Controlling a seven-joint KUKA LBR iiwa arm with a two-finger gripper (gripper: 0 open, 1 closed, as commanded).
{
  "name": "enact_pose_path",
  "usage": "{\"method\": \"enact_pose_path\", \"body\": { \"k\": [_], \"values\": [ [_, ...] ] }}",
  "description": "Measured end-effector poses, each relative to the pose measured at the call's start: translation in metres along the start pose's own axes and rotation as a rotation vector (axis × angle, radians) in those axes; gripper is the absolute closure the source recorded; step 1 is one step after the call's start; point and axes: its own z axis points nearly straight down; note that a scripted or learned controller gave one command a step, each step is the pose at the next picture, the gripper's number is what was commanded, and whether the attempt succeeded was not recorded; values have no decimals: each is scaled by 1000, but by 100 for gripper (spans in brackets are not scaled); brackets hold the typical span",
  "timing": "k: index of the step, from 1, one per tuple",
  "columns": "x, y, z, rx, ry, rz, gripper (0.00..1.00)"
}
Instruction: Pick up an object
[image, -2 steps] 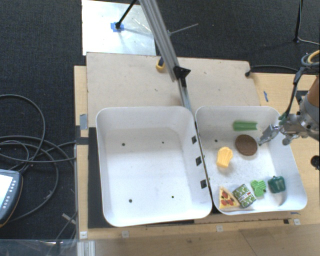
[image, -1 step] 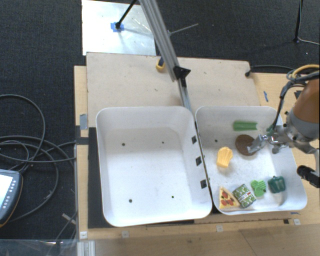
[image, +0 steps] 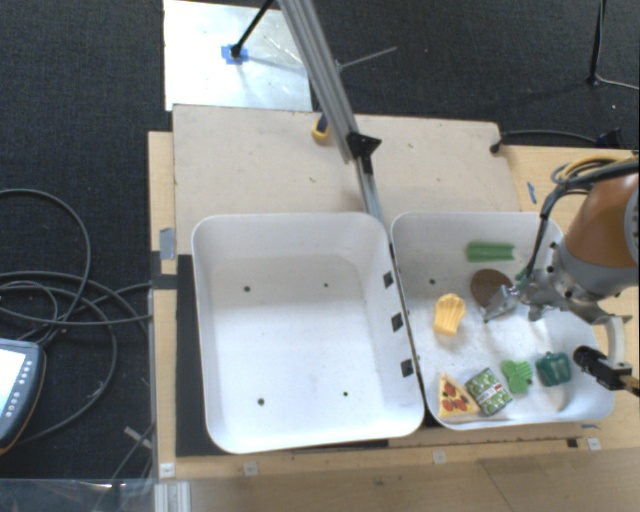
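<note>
Bench: a pale board (image: 300, 160) on dark carpet, cables (image: 60, 290) at the left edge.
Bins: two white ones, side by side; the left bin (image: 290, 330) in mid frame, the right bin (image: 430, 250) at right.
Objects: seven, all in the right bin (one partly hidden) – one green block (image: 490, 252), one brown disc (image: 489, 286), one yellow piece (image: 449, 314), one pizza-slice toy (image: 456, 397), one patterned green box (image: 488, 390), one light green toy (image: 517, 375), one dark green toy (image: 553, 369).
Arm: one, entering at right, orange band (image: 603, 225) visible.
Gripper (image: 510, 300): low over the bin's right half, just beside the brown disc; whether its pincer is wide or narrow, I cannot tell.
</note>
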Motion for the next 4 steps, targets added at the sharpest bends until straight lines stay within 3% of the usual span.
{"method": "enact_pose_path", "body": {
  "k": [1, 2, 3, 4],
  "values": [
    [-1, 2, -14, -8, -2, 0, 100],
    [-3, -3, -60, -9, -3, 1, 100],
    [-10, 6, -117, -12, -5, -3, 100],
    [-10, 7, -126, -8, -3, -3, 100]
  ]
}}
